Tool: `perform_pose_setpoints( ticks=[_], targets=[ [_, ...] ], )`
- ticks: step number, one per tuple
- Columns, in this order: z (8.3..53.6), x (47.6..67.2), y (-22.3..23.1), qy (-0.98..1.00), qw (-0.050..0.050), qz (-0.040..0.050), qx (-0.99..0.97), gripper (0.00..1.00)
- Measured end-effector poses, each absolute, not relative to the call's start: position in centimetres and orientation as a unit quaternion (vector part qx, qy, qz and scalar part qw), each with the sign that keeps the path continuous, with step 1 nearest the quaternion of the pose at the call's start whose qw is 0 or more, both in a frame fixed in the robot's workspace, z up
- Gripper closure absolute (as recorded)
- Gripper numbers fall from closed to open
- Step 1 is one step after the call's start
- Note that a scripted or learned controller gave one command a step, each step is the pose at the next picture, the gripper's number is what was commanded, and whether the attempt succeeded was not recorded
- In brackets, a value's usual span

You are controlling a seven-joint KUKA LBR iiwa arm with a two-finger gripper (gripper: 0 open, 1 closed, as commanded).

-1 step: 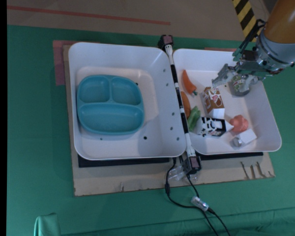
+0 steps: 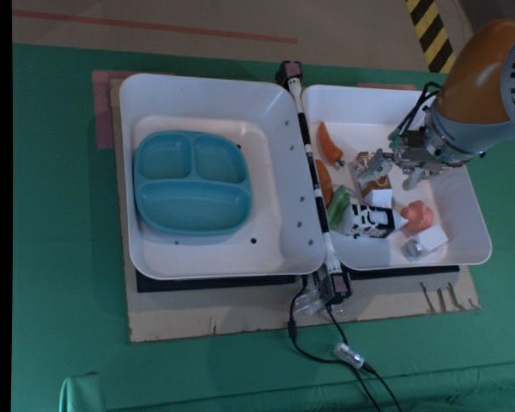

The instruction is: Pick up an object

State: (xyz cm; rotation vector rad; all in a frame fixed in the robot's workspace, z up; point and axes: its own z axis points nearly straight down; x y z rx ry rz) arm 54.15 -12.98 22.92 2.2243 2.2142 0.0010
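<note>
To my far left the blue plate (image 2: 191,182) is sitting in the left bin (image 2: 154,97), and nothing there is asking for me. Crossing the divider (image 2: 313,178), I am looking into the right bin (image 2: 472,230), where everything worth lifting is crowded together. Two orange carrots (image 2: 329,144) are lying along the inner wall, one above the other, with a green piece (image 2: 338,202) just below them. Beside that a black-and-white toy (image 2: 371,221) is resting on its side, touching a small white block (image 2: 379,197). Further right a salmon lump (image 2: 419,214) is sitting next to a white box (image 2: 433,238) and a small grey thing (image 2: 412,249).

I am hanging over the upper middle of this bin, my gripper (image 2: 393,163) pointing toward a brown-and-white packet (image 2: 371,172) that is lying right at my tips. Whether my jaws are spread or pinched, I cannot tell from this slant, and nothing is visibly sitting between them.

To do this well, I am judging that the packet is the nearest target, but it is crowded by the block beneath it, so I should be centring over it squarely and coming down straight. A tilted approach risks nudging it against its neighbours and closing on air.
</note>
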Motion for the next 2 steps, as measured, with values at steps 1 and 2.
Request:
perform_pose_setpoints(
  ticks=[1, 2],
  targets=[
    [18.5, 53.4, -13.4, 0.705, 0.007, 0.0034, 0.709, 0.0],
    [19.9, 53.6, -13.6, 0.704, 0.012, 0.0059, 0.71, 1.0]
  ],
)
